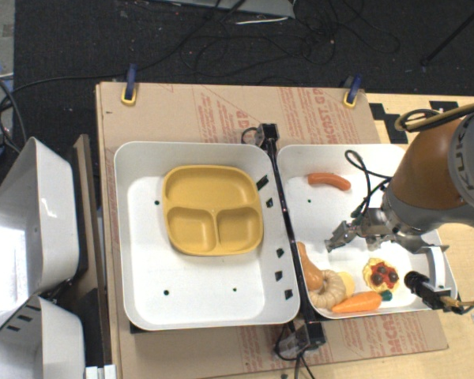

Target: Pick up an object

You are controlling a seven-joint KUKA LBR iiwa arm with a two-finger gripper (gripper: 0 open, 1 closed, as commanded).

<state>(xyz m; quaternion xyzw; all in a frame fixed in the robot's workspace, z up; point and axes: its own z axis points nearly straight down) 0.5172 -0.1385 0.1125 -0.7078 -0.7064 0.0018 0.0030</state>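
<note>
The bench (221,109) is brown board on a dark floor (63,30) with cables. The gripper (341,235) hangs open above the right bin (316,212), near the carrot (355,302).

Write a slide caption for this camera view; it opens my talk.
Gripper hovers in the right bin above toy food; a yellow plate sits in the left bin.

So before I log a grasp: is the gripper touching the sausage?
Apart. The camera view shows bare white bin floor between the gripper and the sausage, which lies nearer the bin's far wall.
</note>
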